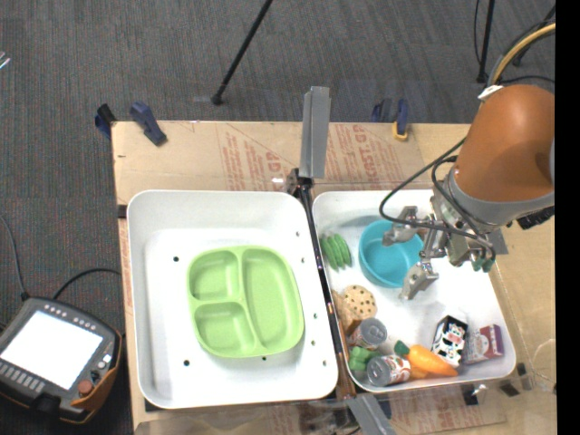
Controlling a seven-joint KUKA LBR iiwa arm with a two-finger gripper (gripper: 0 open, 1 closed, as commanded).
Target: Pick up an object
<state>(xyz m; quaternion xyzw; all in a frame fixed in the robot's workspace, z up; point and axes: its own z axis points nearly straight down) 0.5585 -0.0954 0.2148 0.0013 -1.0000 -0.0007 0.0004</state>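
Note:
The right bin [362, 202] holds several small objects. A blue bowl [382, 256] sits near its middle. Beside the bowl lie green pea pods [336, 250], with a cookie [359, 302] in front of them. Along the front are two cans [370, 333] [390, 369], an orange carrot [431, 362], a black-and-white carton [449, 339] and a maroon box [488, 343]. My gripper [410, 259] hangs over the bowl's right rim. Its fingers [418, 280] stand open, with nothing held between them.
In the left bin [154, 243] lies a green divided plate [245, 299]. An upright grey post [315, 139] stands at the back between the bins. A tablet-like pendant [54, 352] rests on the floor at the lower left.

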